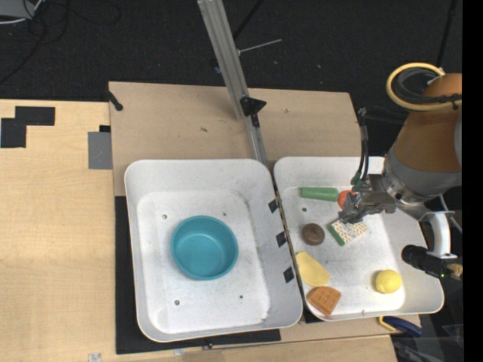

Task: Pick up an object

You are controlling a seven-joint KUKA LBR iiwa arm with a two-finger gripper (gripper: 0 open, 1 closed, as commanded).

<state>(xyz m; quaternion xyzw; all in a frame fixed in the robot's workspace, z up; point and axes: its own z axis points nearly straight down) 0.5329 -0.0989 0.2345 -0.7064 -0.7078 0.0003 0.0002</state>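
Two bins sit side by side on the desk (181, 123). The left bin (151, 187) holds a bowl (204, 247). In the right bin (423, 296), the end effector (353, 216) hangs over a patterned packet (349, 231), a round puck (313, 234) just left of it, a waffle (324, 301) nearest the front.

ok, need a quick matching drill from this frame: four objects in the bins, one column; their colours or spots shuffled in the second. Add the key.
Things:
1. bowl
2. lemon-like ball
3. round chocolate-like piece
4. waffle-like piece

Descriptions:
A. yellow, near corner of the right bin
B. teal, alone in the left bin
C. orange-tan, front edge of the right bin
D. dark brown, just left of the gripper

Pairs: 1-B, 2-A, 3-D, 4-C
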